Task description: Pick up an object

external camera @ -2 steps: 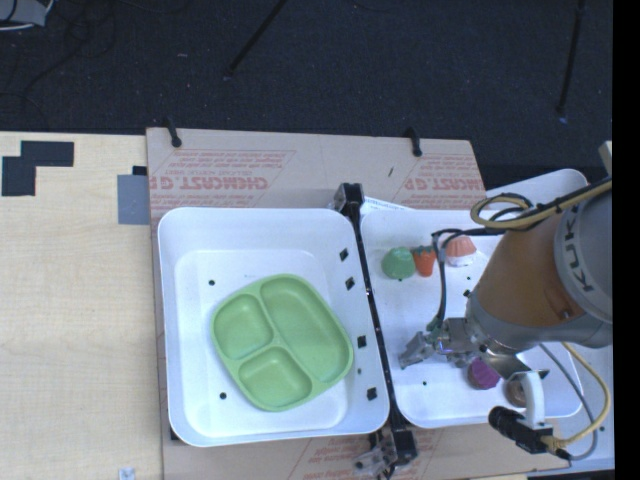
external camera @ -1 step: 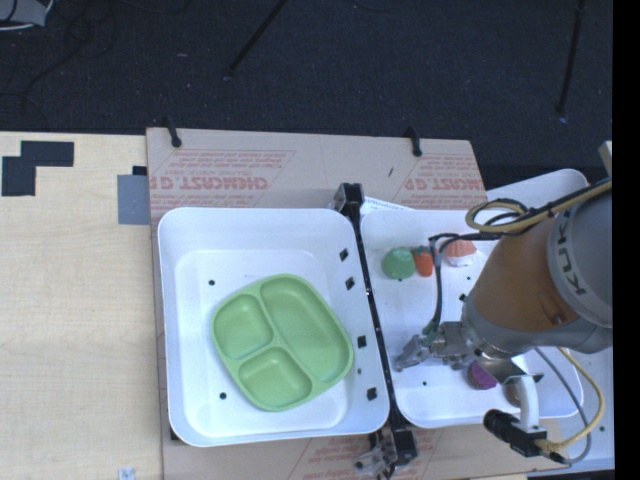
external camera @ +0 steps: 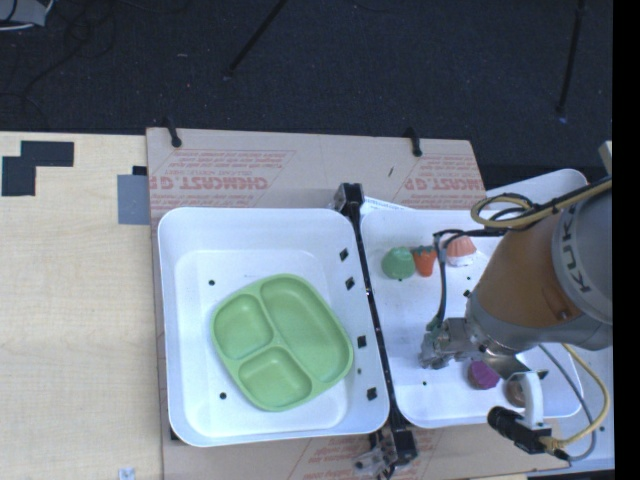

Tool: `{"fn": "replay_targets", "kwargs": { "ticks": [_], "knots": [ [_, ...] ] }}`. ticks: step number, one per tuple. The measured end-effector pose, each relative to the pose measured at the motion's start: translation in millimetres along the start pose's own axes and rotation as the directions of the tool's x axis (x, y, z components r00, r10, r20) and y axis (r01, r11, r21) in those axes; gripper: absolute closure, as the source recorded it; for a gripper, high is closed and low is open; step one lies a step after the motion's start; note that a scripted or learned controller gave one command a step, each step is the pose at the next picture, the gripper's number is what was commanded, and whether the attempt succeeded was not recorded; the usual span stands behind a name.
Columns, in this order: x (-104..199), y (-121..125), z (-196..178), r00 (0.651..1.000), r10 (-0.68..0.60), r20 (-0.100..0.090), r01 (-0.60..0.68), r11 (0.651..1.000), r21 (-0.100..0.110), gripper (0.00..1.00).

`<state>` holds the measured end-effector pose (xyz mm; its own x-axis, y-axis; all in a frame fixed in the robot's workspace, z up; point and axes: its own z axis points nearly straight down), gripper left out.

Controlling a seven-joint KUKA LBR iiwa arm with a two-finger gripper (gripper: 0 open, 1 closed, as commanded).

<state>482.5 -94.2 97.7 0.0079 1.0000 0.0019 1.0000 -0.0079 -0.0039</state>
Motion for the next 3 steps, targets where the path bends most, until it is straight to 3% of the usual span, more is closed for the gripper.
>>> {"fn": "replay_targets", "kwargs": {
  "ticks": [3],
  "knots": [
    [-9,2,-159,1.000,-0.008,0.003,0.008,1.000,-0.008,1.00]
  ]
}}
